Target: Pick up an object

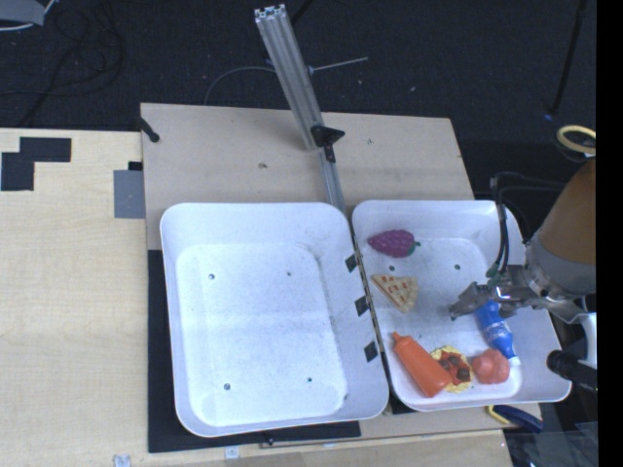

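The jaws (484, 303) hang just above the small blue plastic bottle (497, 331) in the right white bin (458, 224); I cannot tell their state, so go straight down slowly.

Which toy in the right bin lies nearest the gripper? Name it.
The blue bottle, just below the gripper. The purple fruit, waffle slice and orange carrot all lie farther left.
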`<state>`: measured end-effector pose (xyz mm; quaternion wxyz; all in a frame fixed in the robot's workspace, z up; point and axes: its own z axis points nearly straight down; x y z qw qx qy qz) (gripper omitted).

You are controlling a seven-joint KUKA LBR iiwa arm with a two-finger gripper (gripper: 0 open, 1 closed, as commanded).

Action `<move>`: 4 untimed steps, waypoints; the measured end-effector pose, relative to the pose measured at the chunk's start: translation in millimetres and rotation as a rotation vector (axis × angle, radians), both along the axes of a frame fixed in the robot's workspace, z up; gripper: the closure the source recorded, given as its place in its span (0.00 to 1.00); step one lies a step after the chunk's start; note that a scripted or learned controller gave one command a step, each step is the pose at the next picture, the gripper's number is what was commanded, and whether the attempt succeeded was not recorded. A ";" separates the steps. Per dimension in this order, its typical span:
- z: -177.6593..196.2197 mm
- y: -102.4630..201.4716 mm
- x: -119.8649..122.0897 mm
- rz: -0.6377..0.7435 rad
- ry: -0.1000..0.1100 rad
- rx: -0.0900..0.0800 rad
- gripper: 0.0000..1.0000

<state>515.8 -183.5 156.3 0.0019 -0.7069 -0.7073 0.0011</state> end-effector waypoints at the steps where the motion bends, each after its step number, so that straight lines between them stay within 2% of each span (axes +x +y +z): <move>1: -45.2 3.8 -7.2 0.000 0.000 0.000 0.00; 2: -33.2 2.4 -6.6 -0.003 -0.003 -0.001 1.00; 3: 28.0 5.3 -2.1 0.000 -0.009 -0.002 1.00; 4: 50.3 4.9 -1.8 -0.001 -0.006 -0.002 1.00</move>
